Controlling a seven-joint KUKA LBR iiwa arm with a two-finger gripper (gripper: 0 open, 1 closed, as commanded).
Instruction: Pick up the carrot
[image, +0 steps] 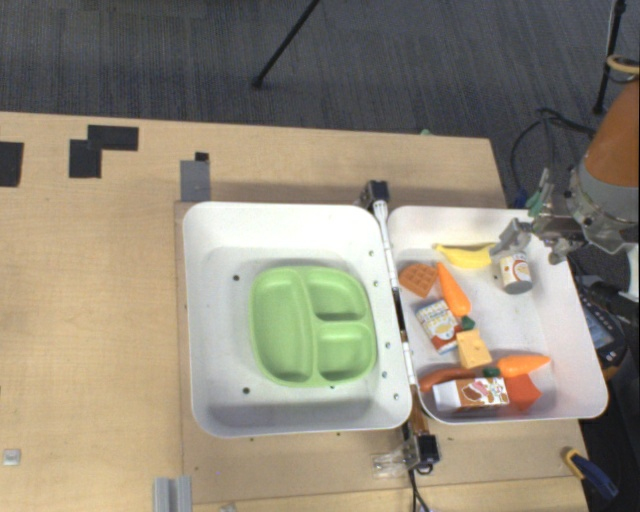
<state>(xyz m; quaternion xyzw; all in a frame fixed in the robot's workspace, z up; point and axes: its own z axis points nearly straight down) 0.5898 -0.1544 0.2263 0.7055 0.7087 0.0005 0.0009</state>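
Two carrots lie in the right bin. A small carrot rests slantwise near the bin's left side, its green top toward the front. A larger carrot lies across the front, its green top pointing left. My gripper hangs over the bin's far right corner, open, with nothing between its fingers. It is well behind and to the right of both carrots, just above a small can.
The right bin also holds a banana, a waffle, a small carton, a cheese wedge and a juice box. The left bin holds a green divided plate. Cables run at the right.
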